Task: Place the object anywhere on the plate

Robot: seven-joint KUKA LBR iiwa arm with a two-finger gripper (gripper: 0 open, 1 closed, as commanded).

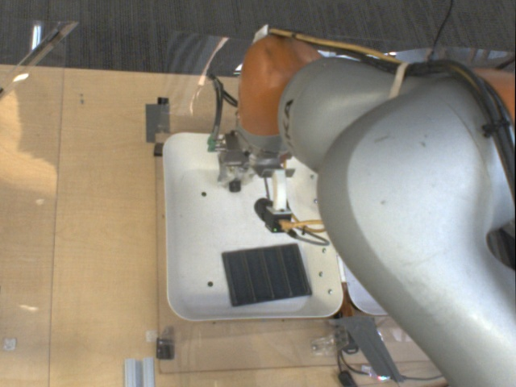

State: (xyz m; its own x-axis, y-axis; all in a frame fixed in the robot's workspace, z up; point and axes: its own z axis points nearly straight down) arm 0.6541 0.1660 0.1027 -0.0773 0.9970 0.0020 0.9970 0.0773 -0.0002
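Note:
A dark ribbed rectangular plate (266, 274) lies flat in the near part of the left white bin (181, 240). My gripper (235, 176) hangs over the far part of the same bin, well beyond the plate's far edge and a little left of its middle. A small dark bit (235, 186) shows right under the gripper; I cannot tell whether it is a held object or part of the tool. The wrist and the orange band (262, 79) hide the bin's far right corner.
My large grey arm (403, 184) covers the right of the view and most of the right bin (360, 298). A dark bracket (156, 120) stands at the left bin's far left corner. Bare wooden bench (81, 216) lies to the left.

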